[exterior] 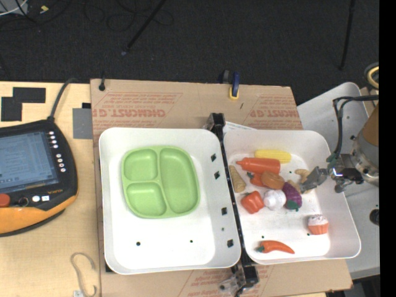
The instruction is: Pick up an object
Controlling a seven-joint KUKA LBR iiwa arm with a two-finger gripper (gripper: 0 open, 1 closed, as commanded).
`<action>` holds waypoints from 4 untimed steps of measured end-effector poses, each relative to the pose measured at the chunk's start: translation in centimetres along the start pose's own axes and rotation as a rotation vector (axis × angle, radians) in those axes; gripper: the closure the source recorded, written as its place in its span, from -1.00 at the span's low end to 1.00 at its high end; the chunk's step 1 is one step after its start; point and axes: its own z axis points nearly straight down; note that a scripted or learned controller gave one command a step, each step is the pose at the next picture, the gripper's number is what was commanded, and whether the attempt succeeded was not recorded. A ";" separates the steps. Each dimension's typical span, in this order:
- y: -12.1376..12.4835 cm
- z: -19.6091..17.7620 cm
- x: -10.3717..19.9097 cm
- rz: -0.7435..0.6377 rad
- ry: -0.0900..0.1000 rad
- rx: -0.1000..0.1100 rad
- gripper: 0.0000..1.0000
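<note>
The right bin [337, 166] holds a heap of toy food, and any piece would serve for the pick. Counted, there is one yellow corn cob [273, 156] at its far side, one orange carrot [260, 164] just nearer than the corn, one brown bread roll [237, 178] toward the bin's left wall, one red pepper [251, 202], one white garlic bulb [273, 198], one purple eggplant [292, 197], one cupcake [318, 225] and one red chili [276, 247] at the bin's near edge. They look like light, stiff, smooth plastic, likely to slip or roll; the chili and cupcake lie apart from the heap, so they seem easiest, taken across the narrow middle. The pincer [317, 177] hangs low over the bin's right half, just beside the eggplant, its fingers apparently spread with nothing between them. The left bin [111, 228] carries one green divided plate [161, 182].
</note>
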 end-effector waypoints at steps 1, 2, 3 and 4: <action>0.3 -0.7 0.0 -0.002 -0.003 -0.013 -1.00; 0.9 5.5 0.4 -0.005 -0.001 -0.007 -1.00; 0.5 10.0 0.8 -0.004 -0.001 -0.009 -1.00; 0.6 12.5 1.2 -0.004 -0.002 -0.010 -1.00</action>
